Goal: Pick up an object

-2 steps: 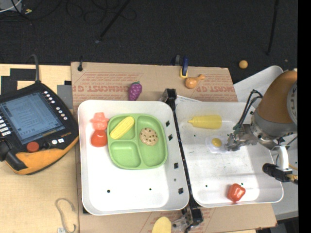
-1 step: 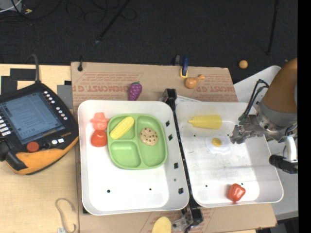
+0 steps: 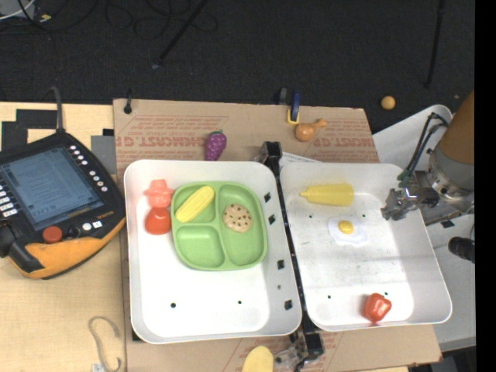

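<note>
Gripper (image 3: 397, 206) over R bin's (image 3: 434, 262) right edge, nothing seen betw fingers; open or closed — can't tell. Likely targets apart for clean grasp: yellow bottle (image 3: 328, 195) nr back edge, fried egg (image 3: 346, 229) mid, red pepper (image 3: 377, 307) nr front-right corner.

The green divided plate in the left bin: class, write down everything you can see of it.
The green divided plate looks like glossy moulded plastic, roughly square with rounded corners. Raised ridges split it into three compartments. It lies flat in the left bin, toward the far side. An ear of yellow corn lies in the far-left compartment, a round chocolate-chip cookie in the right one; the near compartment holds nothing. An orange toy stands beside its left edge.
</note>
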